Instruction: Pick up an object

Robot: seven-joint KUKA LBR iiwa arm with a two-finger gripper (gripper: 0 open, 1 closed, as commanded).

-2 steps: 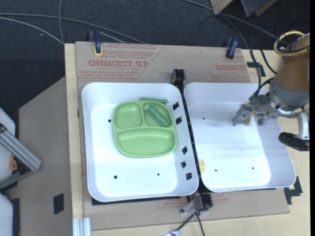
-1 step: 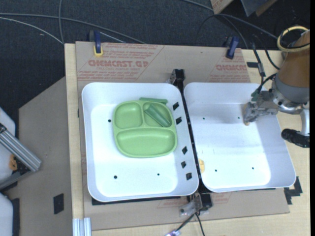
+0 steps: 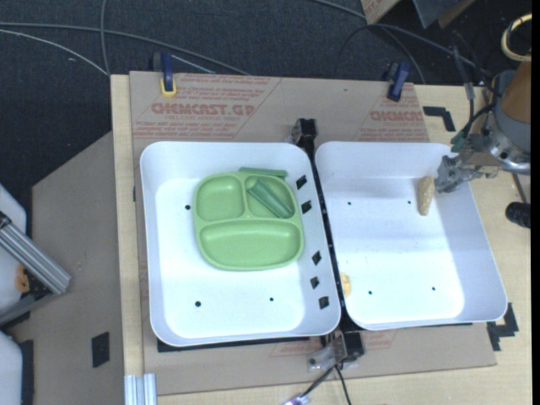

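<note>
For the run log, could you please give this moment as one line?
hand: at right bin's far right | tan object: beside hand | green tray: left bin

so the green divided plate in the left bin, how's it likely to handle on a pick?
The green divided plate looks like moulded plastic: probably stiff and light. It lies flat, so tipping or rolling seems unlikely. Its low rounded rim may give the fingers little purchase, so it could slide across the left bin.

arm: cut by right edge | tan object: too small to identify

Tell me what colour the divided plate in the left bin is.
Light green; the plate shows best in the camera view, lying in the white left bin.
</note>
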